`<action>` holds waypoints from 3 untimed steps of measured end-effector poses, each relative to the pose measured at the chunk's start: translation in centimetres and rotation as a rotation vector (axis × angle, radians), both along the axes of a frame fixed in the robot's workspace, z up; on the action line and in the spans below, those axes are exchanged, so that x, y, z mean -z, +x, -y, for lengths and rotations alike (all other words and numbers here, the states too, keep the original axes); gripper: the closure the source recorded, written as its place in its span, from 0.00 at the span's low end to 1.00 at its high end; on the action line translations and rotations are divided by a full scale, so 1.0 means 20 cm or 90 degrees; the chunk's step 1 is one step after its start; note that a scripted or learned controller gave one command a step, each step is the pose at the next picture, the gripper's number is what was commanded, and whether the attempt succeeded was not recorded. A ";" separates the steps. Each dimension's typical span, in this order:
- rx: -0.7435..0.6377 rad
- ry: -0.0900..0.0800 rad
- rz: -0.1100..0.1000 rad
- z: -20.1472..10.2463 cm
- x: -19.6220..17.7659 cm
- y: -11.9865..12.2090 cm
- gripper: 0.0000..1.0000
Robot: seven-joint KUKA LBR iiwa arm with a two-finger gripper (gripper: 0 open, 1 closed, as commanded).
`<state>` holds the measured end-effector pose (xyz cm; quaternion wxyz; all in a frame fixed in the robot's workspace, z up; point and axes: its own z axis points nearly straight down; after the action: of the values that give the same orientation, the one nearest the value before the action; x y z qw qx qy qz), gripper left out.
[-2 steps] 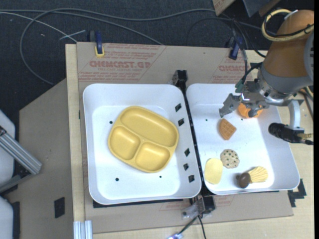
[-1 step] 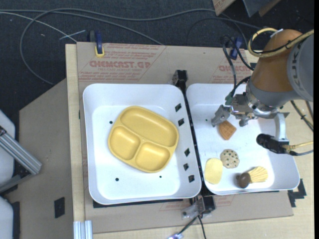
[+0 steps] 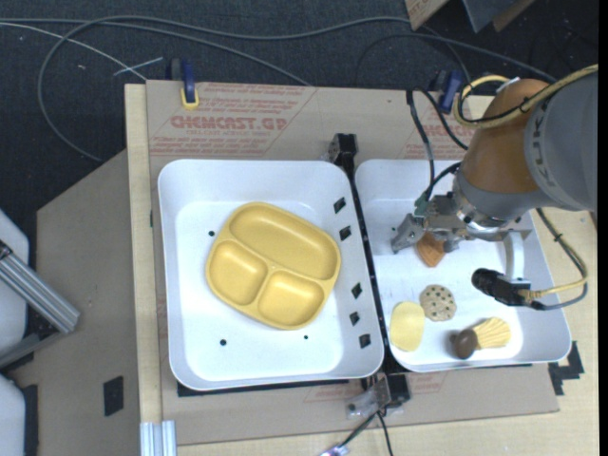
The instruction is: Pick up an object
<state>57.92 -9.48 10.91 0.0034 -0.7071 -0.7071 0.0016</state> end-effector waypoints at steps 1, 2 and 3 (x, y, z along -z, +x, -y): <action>0.000 -0.001 0.004 0.00 -0.07 0.01 1.00; 0.000 -0.002 0.007 0.02 -0.30 -0.01 1.00; -0.001 -0.002 0.010 0.03 -0.61 0.03 1.00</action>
<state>58.47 -10.05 23.18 -0.0034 -0.7067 -0.7075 -0.0025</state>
